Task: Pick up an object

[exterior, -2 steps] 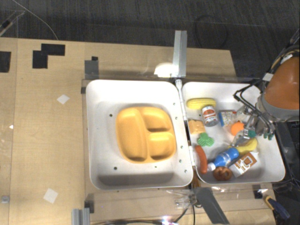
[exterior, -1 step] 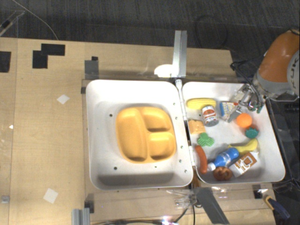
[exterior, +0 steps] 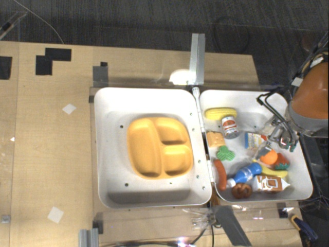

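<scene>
Two bins (exterior: 103,138) — the hand (exterior: 280,137) hovers over the right one's toys (exterior: 247,174), its grip state unclear.

Yellow divided tray (exterior: 157,146) (left bin (exterior: 110,138))

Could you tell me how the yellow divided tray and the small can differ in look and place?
The yellow divided tray is wide, flat and plain yellow; the small can is little, round and red-labelled. The tray lies alone in the left bin; the can sits among toy foods in the right bin. Both rest on white bin floors.
</scene>
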You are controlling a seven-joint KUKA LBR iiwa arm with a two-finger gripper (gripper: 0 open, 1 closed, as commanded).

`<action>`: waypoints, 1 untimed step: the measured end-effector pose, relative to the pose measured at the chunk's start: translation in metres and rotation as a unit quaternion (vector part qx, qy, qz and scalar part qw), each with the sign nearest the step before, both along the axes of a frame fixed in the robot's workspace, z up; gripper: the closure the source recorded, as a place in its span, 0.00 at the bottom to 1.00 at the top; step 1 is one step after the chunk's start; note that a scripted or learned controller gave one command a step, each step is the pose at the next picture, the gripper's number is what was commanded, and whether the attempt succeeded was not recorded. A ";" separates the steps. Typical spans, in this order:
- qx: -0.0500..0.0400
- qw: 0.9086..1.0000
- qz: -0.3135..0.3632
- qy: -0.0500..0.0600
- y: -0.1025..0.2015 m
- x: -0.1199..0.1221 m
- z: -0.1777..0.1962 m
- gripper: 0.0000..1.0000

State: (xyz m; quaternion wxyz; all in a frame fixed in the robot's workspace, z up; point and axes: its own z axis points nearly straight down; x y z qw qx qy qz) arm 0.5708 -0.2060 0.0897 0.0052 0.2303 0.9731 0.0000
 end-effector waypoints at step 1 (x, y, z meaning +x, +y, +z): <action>0.001 0.997 -0.082 0.001 0.006 0.085 0.000 0.00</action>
